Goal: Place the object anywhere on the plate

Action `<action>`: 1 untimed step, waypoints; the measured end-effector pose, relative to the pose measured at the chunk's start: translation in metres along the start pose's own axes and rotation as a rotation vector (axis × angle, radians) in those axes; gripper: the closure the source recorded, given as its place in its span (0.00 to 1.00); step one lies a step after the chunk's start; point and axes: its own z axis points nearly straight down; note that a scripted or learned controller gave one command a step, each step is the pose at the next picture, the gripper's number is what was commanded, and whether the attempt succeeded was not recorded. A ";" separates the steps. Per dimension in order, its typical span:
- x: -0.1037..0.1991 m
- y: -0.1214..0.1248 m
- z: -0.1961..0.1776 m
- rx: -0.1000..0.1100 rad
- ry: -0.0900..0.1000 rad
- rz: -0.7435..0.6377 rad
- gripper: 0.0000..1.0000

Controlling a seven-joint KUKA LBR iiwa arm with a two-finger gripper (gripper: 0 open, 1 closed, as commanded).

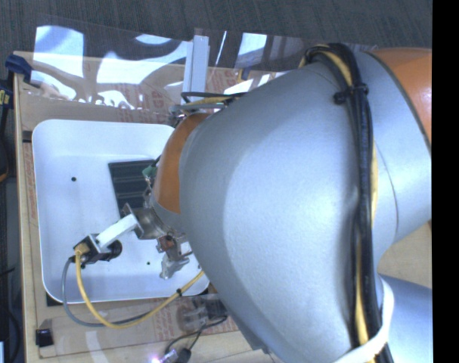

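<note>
Across most of the view, the big grey arm [289, 203] leans over the bench, with its orange band [169, 176] low above the left bin, because it has to reach far in from the right to get down there. Under it sits the white bin [63, 203], which keeps the things from sliding off the bench. On the bin floor lies a dark flat ribbed slab [129, 181], partly under the arm; it may be the plate, but the arm covers too much of it to be sure. The gripper [167, 254] hangs low over the bin floor, just beside the near edge of the slab, as if working close to the bottom. I cannot tell if it is open, shut, or holding anything, since the arm blocks it. The object is hidden from me too, so I cannot say where it lies. A small white bar with a black end [100, 246] sticks out to the left of the gripper. A yellow cable [85, 305] loops down from it, hanging loose so that it can bend freely with the arm.
</note>
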 end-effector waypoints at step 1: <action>0.000 0.000 0.000 0.000 0.000 0.000 0.00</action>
